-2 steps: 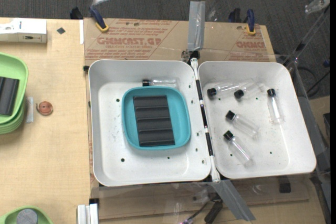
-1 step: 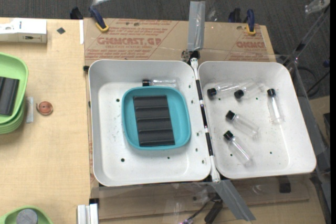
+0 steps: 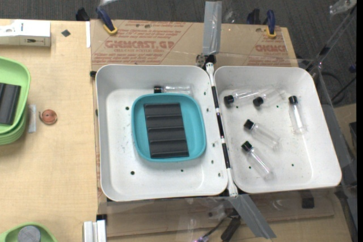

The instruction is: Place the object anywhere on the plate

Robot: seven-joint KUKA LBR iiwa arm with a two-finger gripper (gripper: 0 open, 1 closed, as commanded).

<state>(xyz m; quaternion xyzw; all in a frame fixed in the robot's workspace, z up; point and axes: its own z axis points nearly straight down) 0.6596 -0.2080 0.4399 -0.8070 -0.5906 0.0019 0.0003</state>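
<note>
- clear vials with black caps, five loose in the right bin (image 3: 317, 175): one vial (image 3: 237, 97) at upper left, second vial (image 3: 266, 97) beside it, third vial (image 3: 295, 113) upright-ish near right wall, fourth vial (image 3: 260, 132) mid-bin, fifth vial (image 3: 255, 157) lower, all lying flat and apart
- sixth vial (image 3: 170, 89) in left bin (image 3: 113, 122), just behind the plate's far edge, not on it
- teal plate (image 3: 195, 122) centred in left bin, black ribbed insert (image 3: 165, 130) lying on it
- jaws: cannot tell their state
- cardboard sheet (image 3: 147, 42) behind bins, held by clamps (image 3: 106, 21)
- worktop (image 3: 57, 178) left: green tray (image 3: 17, 73), small round orange piece (image 3: 49, 117), white box (image 3: 25, 33)
</note>
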